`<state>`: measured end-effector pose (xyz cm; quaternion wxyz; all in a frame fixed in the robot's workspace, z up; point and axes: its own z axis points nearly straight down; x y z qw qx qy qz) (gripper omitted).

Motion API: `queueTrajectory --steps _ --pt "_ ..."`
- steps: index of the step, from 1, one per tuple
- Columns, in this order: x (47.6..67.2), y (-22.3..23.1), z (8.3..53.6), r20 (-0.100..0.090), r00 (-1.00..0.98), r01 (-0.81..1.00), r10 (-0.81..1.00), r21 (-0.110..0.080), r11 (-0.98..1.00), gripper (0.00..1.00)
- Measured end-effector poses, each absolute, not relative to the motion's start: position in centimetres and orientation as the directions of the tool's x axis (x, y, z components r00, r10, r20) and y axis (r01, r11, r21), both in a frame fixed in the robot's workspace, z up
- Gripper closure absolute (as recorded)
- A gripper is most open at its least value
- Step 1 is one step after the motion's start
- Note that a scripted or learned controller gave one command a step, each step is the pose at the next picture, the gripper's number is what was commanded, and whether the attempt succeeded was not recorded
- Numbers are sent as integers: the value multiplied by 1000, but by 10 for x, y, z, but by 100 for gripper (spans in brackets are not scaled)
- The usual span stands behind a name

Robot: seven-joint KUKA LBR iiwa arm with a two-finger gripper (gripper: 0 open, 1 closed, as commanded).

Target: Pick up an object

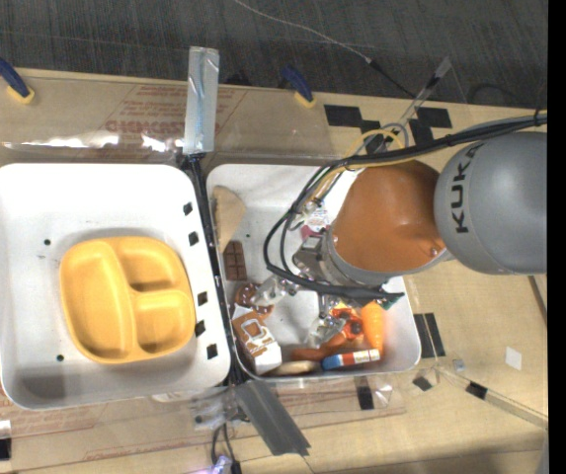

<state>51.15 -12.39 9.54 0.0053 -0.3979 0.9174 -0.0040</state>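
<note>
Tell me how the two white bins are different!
The left bin holds one big yellow tray with compartments, lying flat; the right bin holds a heap of small things, such as an orange piece near its lower edge. The left bin has lots of bare white floor around the tray; the right bin is partly covered by the grey and orange arm reaching in. Both are shallow, white and sit side by side.

Both white bins (26,383) look like smooth moulded plastic with a soft sheen, nothing fancy. The yellow divided tray (124,299) is seen as matt plastic, barely any glare on it. The arm (495,205) is finished in satin grey, and its orange band (386,220) is noticeably glossy. The bench top (85,107) reads as flat brown cardboard under clear, shiny film.
</note>
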Motion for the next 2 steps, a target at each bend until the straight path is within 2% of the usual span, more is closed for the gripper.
queueTrajectory --steps 1,2 --pt "513 -120 105 -10 -677 -736 -736 -11 677 100" --pt "585 -98 232 -8 -704 -710 -710 -11 705 100"
